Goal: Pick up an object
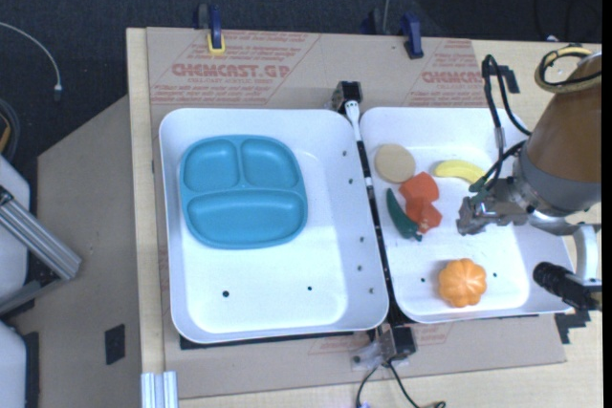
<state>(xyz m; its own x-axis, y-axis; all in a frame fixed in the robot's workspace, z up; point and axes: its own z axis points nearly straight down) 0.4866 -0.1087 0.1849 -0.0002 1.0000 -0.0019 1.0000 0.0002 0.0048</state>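
I'm watching the arm (572,143) coming in from the right side, its fat orange-brown band sitting just above the grey wrist. It's leaning down and pointing left, with black cables looping along its upper side. The gripper (475,213) is hanging low at the end, a small grey metal cluster. It's looking too blurry from up here to make out much detail.

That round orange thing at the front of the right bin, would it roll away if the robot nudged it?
Probably, somewhat. The orange thing looks rounded with shallow ribs, like a toy pumpkin or tangerine, so a side push would likely send it rolling across the smooth right bin. It sits apart from the other items, so nothing would stop it early. Its glossy skin suggests light, slippery plastic.
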